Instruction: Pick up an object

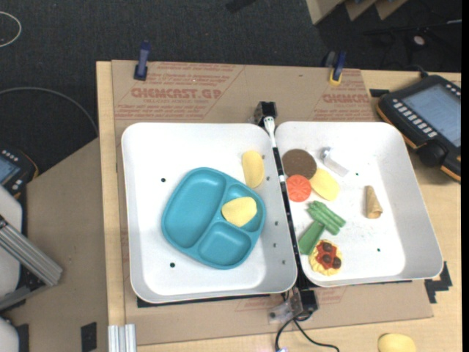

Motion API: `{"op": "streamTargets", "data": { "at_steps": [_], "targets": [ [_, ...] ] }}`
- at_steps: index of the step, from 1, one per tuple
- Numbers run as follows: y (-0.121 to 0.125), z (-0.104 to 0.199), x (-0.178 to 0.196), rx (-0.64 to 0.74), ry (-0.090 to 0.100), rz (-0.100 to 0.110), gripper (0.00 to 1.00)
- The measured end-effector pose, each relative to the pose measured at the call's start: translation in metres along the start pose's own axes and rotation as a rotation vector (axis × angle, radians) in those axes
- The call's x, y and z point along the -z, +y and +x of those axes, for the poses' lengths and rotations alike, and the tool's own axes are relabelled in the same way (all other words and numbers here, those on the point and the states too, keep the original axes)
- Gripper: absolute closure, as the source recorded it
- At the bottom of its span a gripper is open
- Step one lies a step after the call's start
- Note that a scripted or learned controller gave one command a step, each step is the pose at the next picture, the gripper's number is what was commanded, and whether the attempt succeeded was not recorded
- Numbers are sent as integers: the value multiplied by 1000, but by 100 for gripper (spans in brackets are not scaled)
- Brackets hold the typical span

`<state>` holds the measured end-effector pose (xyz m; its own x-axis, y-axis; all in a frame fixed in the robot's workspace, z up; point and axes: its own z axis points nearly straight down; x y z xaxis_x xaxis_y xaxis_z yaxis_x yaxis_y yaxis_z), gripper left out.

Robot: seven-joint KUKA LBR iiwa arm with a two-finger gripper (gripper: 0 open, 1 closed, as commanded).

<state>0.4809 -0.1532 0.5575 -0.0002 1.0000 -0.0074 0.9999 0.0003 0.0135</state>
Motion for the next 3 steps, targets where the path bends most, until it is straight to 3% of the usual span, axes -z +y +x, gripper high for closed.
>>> {"op": "streamTargets", "data": {
  "at_steps": [1, 2, 3],
  "targets": [
    [1, 0, 11, 0, -2, -4, 100],
    [5, 3, -107, -1, 11, 26, 100],
    [-4, -65, -80, -7, 2, 8, 100]
  ]
}}
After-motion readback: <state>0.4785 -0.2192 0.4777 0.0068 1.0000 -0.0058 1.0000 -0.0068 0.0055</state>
